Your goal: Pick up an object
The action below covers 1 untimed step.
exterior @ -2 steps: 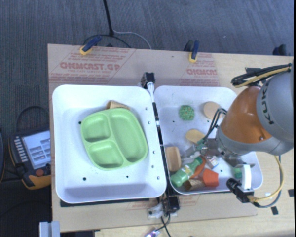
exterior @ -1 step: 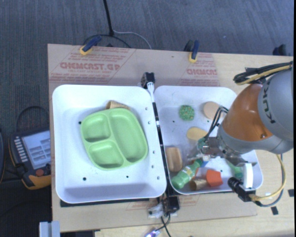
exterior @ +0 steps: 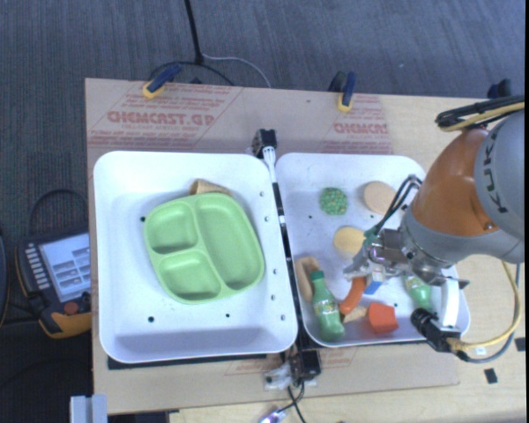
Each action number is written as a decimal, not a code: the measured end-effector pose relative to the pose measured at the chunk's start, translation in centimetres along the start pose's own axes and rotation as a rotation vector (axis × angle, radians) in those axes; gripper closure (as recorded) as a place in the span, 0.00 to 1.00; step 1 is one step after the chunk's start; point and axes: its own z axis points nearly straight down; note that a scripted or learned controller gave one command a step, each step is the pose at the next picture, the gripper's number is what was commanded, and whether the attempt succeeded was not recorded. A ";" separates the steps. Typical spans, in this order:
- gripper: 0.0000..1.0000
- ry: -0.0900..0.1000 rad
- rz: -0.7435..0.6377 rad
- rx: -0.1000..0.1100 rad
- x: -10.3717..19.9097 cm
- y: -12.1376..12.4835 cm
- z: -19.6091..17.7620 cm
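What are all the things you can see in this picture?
Left bin: one, white, left half of the bench.
Divided plate: one, light green, three compartments, lying in the left bin.
Tan piece: one, poking out from behind the plate's far edge.
Right bin: one, white, beside the left bin.
Round bumpy toy: one, green, far part of the right bin.
Oval toy: one, pale tan, right of the green one.
Lemon-like toy: one, yellow, middle.
Bottle-shaped toy: one, green, near left corner.
Carrot-like toy: one, orange.
Block: one, red-orange, near edge.
Clamps: two, blue and yellow, far edge of the board.
Arm: one, grey with orange band.
Gripper: one, over the right bin.
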 end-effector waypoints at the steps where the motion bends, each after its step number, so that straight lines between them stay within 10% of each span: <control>1: 1.00 0.000 0.219 0.002 1.8 1.6 3.8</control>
